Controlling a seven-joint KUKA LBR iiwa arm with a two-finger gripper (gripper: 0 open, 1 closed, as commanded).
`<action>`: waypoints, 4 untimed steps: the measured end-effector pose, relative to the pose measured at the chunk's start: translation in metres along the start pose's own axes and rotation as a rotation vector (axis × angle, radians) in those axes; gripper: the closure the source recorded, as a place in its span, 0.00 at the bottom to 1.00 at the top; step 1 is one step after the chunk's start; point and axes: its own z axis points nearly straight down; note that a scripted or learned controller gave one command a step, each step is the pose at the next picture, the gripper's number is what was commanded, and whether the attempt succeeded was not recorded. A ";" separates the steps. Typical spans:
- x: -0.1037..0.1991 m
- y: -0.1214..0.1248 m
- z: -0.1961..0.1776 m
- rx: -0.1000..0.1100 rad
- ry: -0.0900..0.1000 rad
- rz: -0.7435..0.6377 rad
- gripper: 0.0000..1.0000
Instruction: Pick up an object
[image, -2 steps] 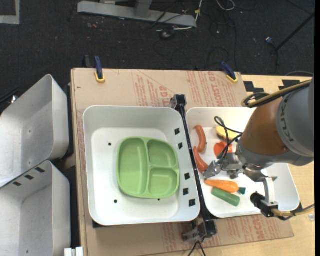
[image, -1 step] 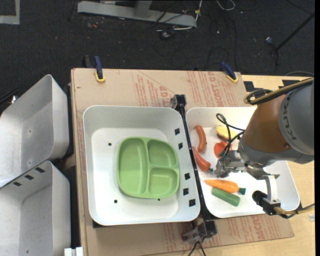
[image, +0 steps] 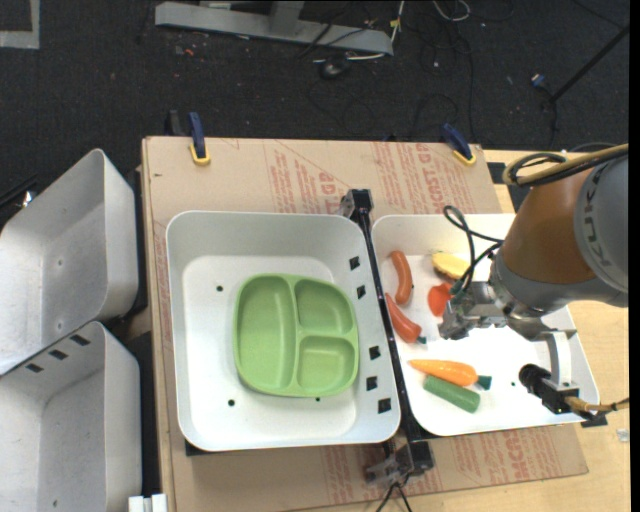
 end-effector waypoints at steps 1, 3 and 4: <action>0.000 0.002 -0.053 -0.001 0.000 0.000 1.00; 0.112 0.031 -0.066 0.002 0.003 -0.007 1.00; 0.160 0.052 -0.081 0.001 0.003 -0.006 1.00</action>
